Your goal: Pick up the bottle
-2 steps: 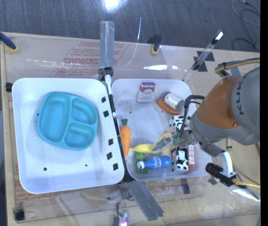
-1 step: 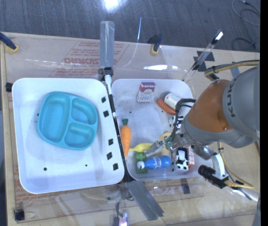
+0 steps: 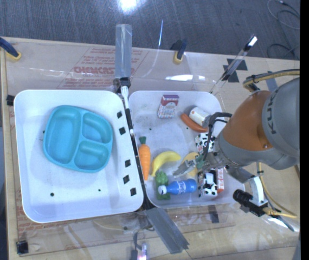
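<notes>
A dark grey carpeted floor (image 3: 51, 7) fills the top of the view, with a bright patch of reflected light (image 3: 134, 1) on it near the top centre. Below it sits a pale wooden bench (image 3: 62, 56) covered by a clear plastic sheet with faded red printing (image 3: 95, 64). Blue clamps (image 3: 5, 46) grip the bench's far left corner and its far edge (image 3: 180, 49). Thin cables (image 3: 284, 10) loop across the floor at the upper right.
</notes>
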Controlling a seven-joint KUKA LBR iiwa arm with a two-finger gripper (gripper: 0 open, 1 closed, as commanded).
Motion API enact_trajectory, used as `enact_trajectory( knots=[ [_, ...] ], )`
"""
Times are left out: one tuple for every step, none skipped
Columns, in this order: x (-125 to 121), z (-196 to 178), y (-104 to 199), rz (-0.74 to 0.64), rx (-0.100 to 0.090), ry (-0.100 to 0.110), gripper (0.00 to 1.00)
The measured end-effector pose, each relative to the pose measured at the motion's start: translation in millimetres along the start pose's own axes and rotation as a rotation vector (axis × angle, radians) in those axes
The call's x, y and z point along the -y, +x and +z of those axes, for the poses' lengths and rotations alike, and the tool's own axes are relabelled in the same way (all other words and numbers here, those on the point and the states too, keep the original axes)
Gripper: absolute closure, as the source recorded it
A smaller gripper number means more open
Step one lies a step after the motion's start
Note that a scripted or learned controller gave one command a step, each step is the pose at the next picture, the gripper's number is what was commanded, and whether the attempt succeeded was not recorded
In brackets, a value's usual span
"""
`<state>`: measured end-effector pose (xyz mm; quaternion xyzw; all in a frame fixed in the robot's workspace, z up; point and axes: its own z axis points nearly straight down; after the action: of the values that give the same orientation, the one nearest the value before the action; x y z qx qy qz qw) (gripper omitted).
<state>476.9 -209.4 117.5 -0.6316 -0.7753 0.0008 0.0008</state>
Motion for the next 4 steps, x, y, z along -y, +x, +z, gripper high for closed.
enact_trajectory(
  knots=[
    [-1.0, 1.4, -0.5, 0.082, 0.0, -0.005, 0.0],
    [-1.8, 2.1, 1.5, 0.141, 0.0, -0.006, 0.0],
    [-4.1, 8.9, 0.6, 0.182, -0.002, -0.01, 0.0],
    [-11.3, 12.4, 1.8, 0.367, -0.003, -0.028, 0.0]
  ],
)
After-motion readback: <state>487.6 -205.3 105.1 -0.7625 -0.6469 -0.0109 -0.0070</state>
